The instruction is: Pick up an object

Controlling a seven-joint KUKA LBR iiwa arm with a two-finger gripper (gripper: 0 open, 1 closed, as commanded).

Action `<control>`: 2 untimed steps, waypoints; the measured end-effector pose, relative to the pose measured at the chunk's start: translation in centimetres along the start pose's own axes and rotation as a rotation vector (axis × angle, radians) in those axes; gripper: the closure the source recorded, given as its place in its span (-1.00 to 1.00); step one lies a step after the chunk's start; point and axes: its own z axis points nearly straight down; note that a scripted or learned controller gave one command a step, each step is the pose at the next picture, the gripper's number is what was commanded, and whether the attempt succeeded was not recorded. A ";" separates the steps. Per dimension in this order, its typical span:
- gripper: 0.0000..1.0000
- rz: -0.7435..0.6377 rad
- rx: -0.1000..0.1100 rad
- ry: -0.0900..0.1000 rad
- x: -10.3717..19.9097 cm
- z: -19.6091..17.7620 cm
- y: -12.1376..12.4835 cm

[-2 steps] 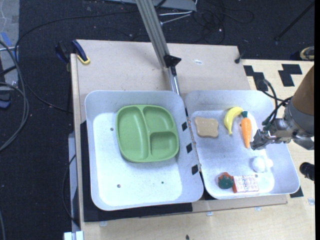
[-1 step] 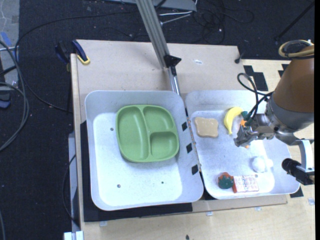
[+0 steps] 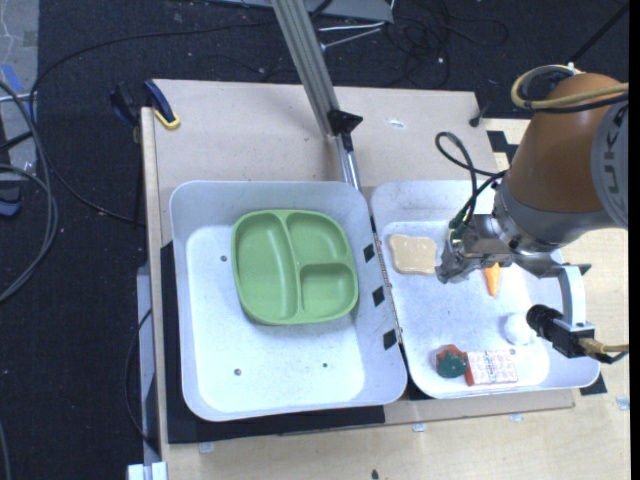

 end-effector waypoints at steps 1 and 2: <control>1.00 0.000 0.000 0.000 5.3 -0.6 1.1; 1.00 0.000 0.000 0.000 10.5 -0.8 2.2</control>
